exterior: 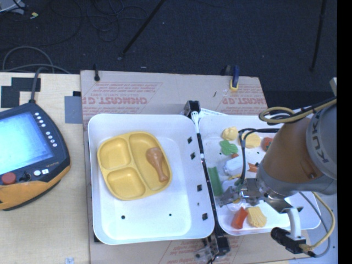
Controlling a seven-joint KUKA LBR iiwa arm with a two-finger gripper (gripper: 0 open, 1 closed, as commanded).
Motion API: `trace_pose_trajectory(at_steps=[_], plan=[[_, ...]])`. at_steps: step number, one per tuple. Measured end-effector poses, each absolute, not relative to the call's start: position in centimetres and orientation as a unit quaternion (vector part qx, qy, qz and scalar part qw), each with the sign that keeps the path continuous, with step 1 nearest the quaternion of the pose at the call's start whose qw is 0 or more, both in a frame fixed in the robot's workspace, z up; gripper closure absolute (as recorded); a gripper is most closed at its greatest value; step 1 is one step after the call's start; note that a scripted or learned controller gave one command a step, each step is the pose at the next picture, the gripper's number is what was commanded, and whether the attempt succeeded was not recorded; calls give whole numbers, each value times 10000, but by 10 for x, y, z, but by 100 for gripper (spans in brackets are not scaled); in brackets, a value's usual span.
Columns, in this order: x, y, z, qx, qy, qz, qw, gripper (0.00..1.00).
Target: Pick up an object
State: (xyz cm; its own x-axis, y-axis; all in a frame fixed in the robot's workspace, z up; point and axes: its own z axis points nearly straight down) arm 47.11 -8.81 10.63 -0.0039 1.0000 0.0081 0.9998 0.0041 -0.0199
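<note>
The right white bin [308, 224] holds several toy foods. At its back lie a yellow piece [230, 132], a second yellow piece [252, 141], a red piece [267, 143] and a green piece [228, 147]. A long green piece [214, 181] rests against the bin's left wall. Near the front edge sit a red piece [238, 218] and a ridged yellow piece [256, 217]. My gripper [237, 193] hangs low over this bin, just above and behind the red and ridged yellow pieces. The arm's grey and brown body hides the middle of the bin.
The left white bin [143, 224] bears a yellow divided plate [118, 155] with a brown drumstick [158, 164] in its right compartment. A teach pendant [27, 153] lies on the bench at far left. A black divider [201, 164] separates the bins.
</note>
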Motion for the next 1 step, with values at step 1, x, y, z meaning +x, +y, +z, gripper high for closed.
trace_pose_trajectory(at_steps=[1], plan=[[474, -94, 124, -7094, -7048, 16, 38, 100]])
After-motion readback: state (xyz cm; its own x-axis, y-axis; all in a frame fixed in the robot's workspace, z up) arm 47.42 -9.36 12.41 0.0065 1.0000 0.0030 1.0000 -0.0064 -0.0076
